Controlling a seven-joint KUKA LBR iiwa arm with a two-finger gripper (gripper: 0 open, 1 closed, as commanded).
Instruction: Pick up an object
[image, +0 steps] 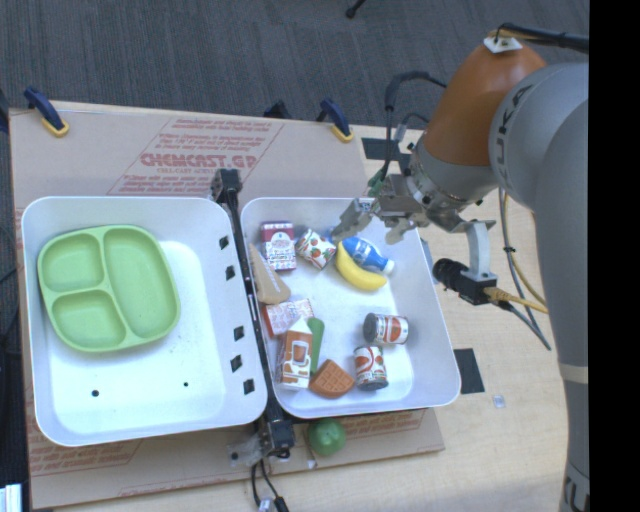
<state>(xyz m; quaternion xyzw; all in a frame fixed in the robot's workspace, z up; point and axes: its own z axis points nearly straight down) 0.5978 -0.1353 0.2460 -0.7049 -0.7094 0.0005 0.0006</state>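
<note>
Gripper over rt bin, fingers splayed open, grasping nothing, just above blue-white bottle lying on banana.

Glossy plastic bins (white); matt green tray; cardboard base

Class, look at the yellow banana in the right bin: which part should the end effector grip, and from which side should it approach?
Probably the banana is best gripped across its narrow curved body near the middle, coming straight down from above. It lies flat on the floor of the right bin. A blue-and-white bottle rests against its upper edge, so one finger would need to slip between them. The end effector sits just above it.
</note>
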